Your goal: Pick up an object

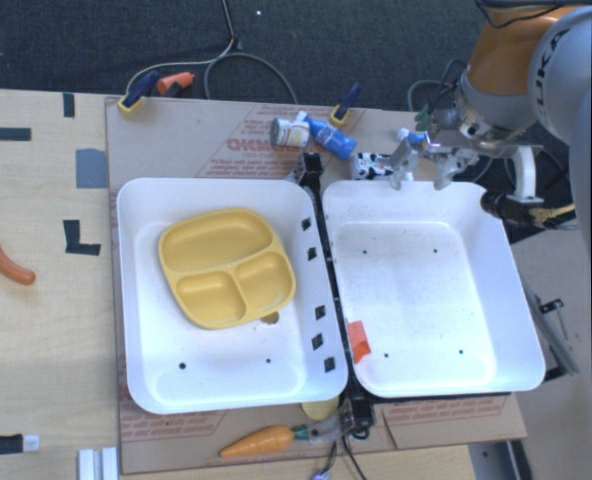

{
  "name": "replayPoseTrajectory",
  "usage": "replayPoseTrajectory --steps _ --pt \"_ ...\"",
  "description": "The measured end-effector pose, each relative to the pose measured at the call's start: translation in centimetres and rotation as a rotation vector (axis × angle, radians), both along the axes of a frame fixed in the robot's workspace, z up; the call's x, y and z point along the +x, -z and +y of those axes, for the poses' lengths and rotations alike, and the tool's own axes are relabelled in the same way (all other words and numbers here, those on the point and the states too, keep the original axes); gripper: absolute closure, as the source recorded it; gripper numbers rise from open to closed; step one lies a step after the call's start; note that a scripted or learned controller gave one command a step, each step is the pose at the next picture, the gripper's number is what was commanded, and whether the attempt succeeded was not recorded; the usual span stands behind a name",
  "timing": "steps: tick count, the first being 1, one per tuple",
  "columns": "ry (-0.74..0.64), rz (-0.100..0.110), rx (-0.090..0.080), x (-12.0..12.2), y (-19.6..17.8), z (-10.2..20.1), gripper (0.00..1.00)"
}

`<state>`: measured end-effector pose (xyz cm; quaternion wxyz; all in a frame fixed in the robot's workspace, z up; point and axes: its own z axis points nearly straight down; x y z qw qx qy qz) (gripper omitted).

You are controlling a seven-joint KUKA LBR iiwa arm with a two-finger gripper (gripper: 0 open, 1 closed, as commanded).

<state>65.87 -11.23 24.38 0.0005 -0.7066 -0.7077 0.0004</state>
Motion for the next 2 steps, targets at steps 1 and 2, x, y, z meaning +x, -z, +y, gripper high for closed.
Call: replayPoseTrajectory --steps 1,2 --pt "-0.002 0.009 0.002 -4.7 6.4 4.8 0.00" --pt "0.004 0.001 -0.003 0.4 11.4 -1.9 0.00"
